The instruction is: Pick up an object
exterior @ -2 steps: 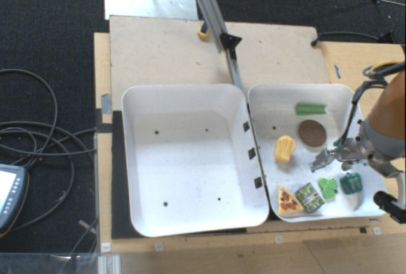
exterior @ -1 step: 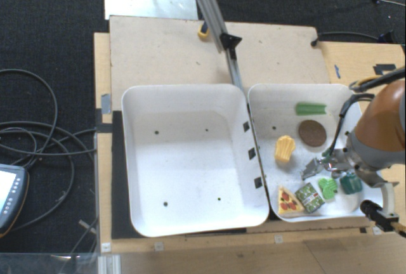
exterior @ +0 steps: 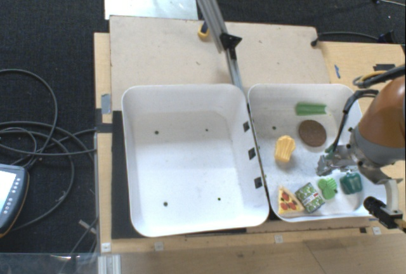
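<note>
The claw [exterior: 331,165] hangs low near the right bin's [exterior: 269,98] front right corner, by a bright green toy [exterior: 328,187] – I cannot tell how it stands – so it should drop straight down, then squeeze gently and lift slowly.

Both bins [exterior: 184,98] are white with small dark specks, and the right one holds a green block [exterior: 310,109], a brown disc [exterior: 312,132], a yellow piece [exterior: 285,149], a red-and-yellow wedge [exterior: 289,202] (pizza-patterned), a green-and-white printed packet [exterior: 309,196] and two green toys [exterior: 328,187].
</note>
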Tool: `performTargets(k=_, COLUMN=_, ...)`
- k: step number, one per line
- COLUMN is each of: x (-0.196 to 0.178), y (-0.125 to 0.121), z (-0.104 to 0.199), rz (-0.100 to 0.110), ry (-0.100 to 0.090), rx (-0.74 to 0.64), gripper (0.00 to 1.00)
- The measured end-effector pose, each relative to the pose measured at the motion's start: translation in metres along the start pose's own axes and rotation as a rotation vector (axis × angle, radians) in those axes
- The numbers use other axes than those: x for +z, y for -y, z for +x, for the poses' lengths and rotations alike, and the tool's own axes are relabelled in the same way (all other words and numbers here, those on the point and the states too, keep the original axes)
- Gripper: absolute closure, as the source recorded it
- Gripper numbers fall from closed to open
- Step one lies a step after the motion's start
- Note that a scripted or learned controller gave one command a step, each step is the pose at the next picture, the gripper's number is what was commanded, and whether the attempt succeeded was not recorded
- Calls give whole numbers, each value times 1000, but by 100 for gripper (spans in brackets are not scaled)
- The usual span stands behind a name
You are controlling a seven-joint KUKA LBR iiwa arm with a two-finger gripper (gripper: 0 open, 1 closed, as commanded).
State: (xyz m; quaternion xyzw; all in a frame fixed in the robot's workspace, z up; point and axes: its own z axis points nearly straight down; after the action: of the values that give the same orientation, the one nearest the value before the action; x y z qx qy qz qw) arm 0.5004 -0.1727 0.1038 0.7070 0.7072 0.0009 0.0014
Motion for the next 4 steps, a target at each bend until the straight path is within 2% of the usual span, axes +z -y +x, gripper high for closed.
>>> performTargets(k=2, x=-120, y=7, z=-5, rz=-6, ry=3, rx=-4, gripper=100)
performTargets(k=3, x=-119, y=6, z=-5, rz=0, ry=1, rx=-5, gripper=100)
performTargets(k=4, x=-128, y=-2, z=44, rz=-1, ry=-2, rx=-10, gripper=100)
